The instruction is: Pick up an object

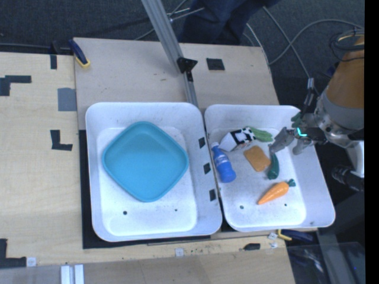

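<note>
**Grey gripper hangs spread over the right bin**

Grey fingers apart, the gripper (pixel 291 141) hovers above the right bin (pixel 314 209), near its right wall, with nothing between the fingers. Just beside it, to the view's left, lies a dark green vegetable (pixel 273 165), touching a tan bread slice (pixel 257 158). Below them sits the orange carrot (pixel 274 193). Further left, a black-and-white toy (pixel 240 138) and a blue bottle (pixel 223 164). In the left bin (pixel 98 120), 1 blue plate (pixel 145 160) lies flat.

Robotics lab; taped bench (pixel 35 158), two white bins (pixel 98 120), loose cables (pixel 284 34)
</note>
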Controlling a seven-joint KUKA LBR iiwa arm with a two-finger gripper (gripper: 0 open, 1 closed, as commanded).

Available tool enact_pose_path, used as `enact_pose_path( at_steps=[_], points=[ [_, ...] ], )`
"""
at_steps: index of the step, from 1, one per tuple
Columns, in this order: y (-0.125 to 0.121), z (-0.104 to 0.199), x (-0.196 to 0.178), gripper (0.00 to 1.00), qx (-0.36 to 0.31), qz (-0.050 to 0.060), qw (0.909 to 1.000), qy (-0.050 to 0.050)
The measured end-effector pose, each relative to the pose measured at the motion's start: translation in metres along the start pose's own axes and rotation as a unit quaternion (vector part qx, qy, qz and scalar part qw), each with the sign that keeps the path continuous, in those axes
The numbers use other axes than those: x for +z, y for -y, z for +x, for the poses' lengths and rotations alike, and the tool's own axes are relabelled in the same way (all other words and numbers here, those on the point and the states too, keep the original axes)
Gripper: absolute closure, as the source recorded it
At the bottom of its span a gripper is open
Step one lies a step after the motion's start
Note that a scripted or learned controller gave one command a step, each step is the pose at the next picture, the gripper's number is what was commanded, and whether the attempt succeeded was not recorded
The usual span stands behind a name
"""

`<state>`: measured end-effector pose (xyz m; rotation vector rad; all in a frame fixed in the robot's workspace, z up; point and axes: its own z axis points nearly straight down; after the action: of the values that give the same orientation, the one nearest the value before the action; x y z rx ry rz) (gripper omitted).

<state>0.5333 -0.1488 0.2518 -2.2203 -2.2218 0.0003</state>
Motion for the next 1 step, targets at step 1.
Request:
enact_pose_path(
  at_steps=[1],
  points=[
    [0.0, 0.0, 0.0, 0.0, 0.0, 0.0, 1.0, 0.0]
  ],
)
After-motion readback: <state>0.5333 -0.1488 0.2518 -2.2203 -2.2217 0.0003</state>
